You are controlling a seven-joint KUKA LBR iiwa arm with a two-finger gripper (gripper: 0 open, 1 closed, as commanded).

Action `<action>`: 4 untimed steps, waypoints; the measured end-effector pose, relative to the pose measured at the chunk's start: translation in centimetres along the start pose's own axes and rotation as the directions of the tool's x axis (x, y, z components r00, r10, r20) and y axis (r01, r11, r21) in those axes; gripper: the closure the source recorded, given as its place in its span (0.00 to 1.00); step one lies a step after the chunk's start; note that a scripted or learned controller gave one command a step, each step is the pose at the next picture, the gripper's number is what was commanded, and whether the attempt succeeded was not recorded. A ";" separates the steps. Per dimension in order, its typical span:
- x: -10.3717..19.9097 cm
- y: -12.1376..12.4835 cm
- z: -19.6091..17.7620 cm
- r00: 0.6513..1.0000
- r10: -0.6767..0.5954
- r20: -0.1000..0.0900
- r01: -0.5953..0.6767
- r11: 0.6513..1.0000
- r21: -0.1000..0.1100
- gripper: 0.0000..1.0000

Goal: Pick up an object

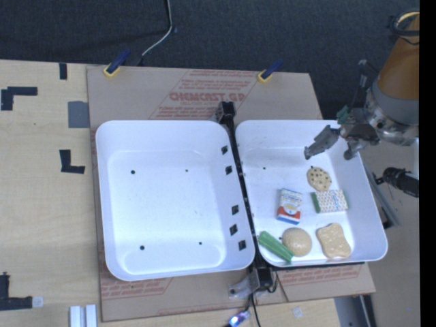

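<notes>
Speckled tan, the round cookie [318, 178] lies near the right bin's [272, 138] far right corner, just below the gripper [336, 142], whose fingers spread wide with nothing between them.

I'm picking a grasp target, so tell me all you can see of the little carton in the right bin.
The carton is a small box, white with a red-orange top panel and a blue band at its near end. It looks like printed cardboard, lies flat and slightly askew on the right bin's floor, and touches nothing.
</notes>
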State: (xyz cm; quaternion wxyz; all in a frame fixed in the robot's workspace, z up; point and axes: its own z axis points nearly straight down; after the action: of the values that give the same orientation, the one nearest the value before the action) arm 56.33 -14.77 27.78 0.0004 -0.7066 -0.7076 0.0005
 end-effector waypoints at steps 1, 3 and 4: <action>-3.1 0.9 -1.0 1.000 0.002 0.001 -0.002 1.000 -0.002 0.00; -7.5 4.8 12.8 1.000 -0.001 0.000 0.001 1.000 0.005 0.00; -7.8 -3.3 -0.7 1.000 0.003 0.004 -0.003 1.000 -0.010 0.00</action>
State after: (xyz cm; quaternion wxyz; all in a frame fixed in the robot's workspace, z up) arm 53.08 -22.52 28.52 -0.0048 -0.7078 -0.7064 -0.0016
